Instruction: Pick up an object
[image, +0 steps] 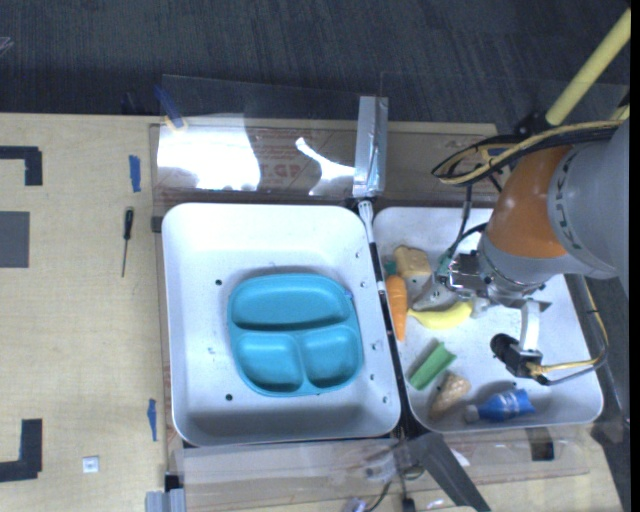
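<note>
The grey arm's gripper (447, 290) is low in the right white bin (580, 400), just above a yellow banana-shaped toy (445, 317); whether it is apart or clamped cannot be told. An orange carrot-shaped toy (398, 305), green block (431, 365) and blue bottle (503, 405) lie nearby. The left white bin (190, 300) holds a blue divided plastic tray (293, 331).

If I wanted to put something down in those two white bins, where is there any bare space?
Left white bin: a bare strip rings the blue divided plastic tray, widest along its far side. Right white bin: crowded near the divider, with the orange carrot, yellow banana, green block and blue bottle; bare floor lies toward its right edge.
</note>
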